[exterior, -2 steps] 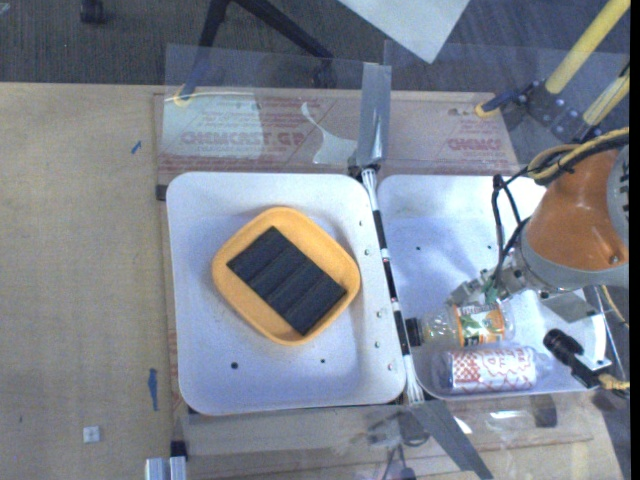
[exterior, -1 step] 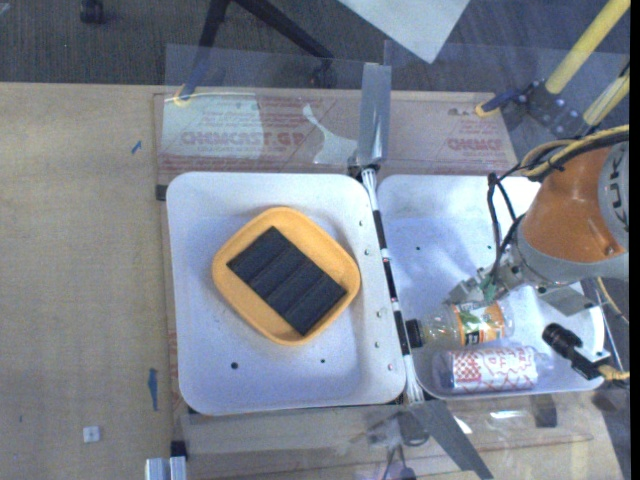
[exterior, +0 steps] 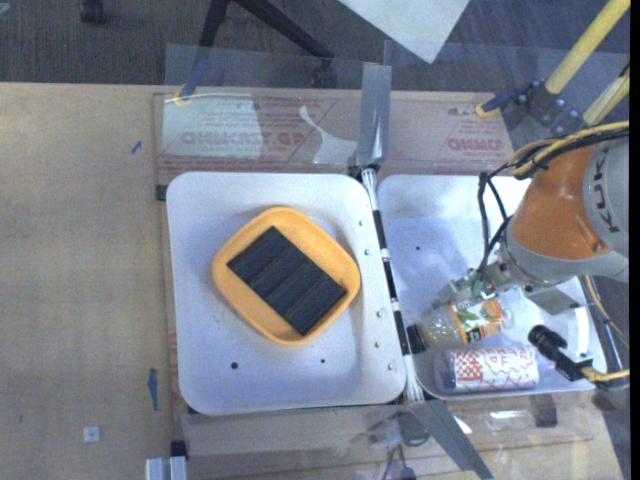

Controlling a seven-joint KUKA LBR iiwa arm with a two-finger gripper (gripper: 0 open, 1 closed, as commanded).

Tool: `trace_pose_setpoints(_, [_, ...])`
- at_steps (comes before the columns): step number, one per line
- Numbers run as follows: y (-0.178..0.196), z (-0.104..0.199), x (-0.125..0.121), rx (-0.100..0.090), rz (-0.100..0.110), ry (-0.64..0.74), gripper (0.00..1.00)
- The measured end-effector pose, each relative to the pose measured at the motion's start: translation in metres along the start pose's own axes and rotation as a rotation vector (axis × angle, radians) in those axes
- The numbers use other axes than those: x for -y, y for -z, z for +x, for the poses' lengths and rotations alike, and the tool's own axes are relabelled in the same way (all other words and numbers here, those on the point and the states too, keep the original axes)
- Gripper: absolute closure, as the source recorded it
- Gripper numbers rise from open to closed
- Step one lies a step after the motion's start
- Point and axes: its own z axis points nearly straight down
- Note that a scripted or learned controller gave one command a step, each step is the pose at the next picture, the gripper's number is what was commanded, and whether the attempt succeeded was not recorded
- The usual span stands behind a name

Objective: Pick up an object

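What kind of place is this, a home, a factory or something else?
Probably a robotics lab or test room: a grey and orange robot arm hangs over a white bin, a second bin beside it, on a wooden bench, and an office chair base stands on carpet.

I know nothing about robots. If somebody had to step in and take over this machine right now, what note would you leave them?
Gripper: low over the right bin, just above the clear bottle. Open or shut cannot be told, and nothing is seen in its hold.
Things: the clear bottle, with an orange label, lies in the right bin. A red-and-white cylinder lies beside it, toward the near edge. A yellow tray with a black ribbed pad sits in the left bin.
Done: nothing lifted, as far as the view shows.
Left: grasp one object and raise it; the bottle looks the likeliest target.
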Motion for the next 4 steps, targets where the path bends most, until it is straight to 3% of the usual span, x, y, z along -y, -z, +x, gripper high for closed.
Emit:
trace_pose_setpoints(1, [0.001, -0.005, 0.009, -0.008, -0.004, -0.105, 0.0])
trace_pose_setpoints(2, [0.008, -0.013, 0.024, 0.012, -0.03, -0.085, 0.0])
trace_pose_setpoints(3, [0.014, 0.014, 0.011, 0.026, -0.045, 0.054, 0.0])
trace_pose_setpoints(4, [0.011, -0.009, 0.029, 0.019, -0.041, -0.143, 0.0])
